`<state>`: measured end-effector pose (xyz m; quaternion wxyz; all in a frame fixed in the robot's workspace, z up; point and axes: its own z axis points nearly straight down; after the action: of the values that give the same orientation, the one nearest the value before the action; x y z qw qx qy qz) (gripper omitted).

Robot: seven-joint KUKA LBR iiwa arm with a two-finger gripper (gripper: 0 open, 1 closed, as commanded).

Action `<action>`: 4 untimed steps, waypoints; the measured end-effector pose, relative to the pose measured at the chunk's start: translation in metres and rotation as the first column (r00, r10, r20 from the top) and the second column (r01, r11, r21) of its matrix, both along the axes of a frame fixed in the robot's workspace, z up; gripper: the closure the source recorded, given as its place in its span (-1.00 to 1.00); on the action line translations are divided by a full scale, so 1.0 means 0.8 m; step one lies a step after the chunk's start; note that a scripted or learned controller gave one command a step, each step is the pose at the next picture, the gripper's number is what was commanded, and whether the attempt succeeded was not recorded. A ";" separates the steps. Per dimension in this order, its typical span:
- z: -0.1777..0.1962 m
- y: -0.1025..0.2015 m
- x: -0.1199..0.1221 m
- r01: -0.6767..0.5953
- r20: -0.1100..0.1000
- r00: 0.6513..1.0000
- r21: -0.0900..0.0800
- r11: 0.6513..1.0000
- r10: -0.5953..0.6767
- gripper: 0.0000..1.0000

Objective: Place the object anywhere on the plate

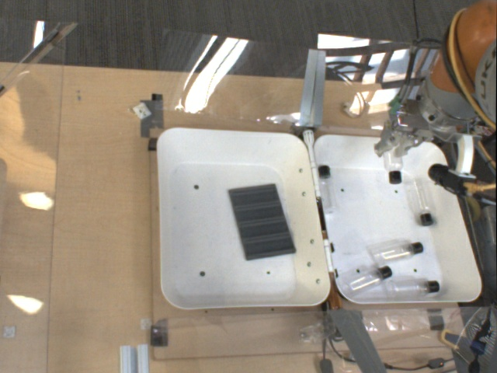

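Bench [85, 208] first, two white bins side by side on it. Left bin [178, 278] carries the dark ribbed plate [262, 221], lying flat and well off to the gripper's left. Right bin [466, 286] has the arm [466, 61] leaning in over its far right corner, orange band up top, wrist angled down. Gripper [394, 159] hangs above that bin's upper part, a clear black-capped vial [394, 171] at its tip, and whether it's clamped I can't tell. More vials [392, 249] lie nearer the camera, below the gripper.

Glossy white plastic bins [178, 286] on a matt wooden bench [78, 208]; the ribbed dark plate [261, 221] looks matt.
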<state>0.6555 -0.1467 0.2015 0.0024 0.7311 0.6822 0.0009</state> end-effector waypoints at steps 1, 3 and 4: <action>0.108 0.062 -0.141 0.324 0.001 0.946 0.004 0.946 -0.324 1.00; 0.002 0.200 -0.210 0.636 -0.005 0.772 0.004 0.772 -0.636 1.00; 0.005 0.279 -0.203 0.539 -0.003 0.843 0.005 0.843 -0.539 1.00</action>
<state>0.4930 0.0761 0.2053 0.0000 0.8932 0.4497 0.0016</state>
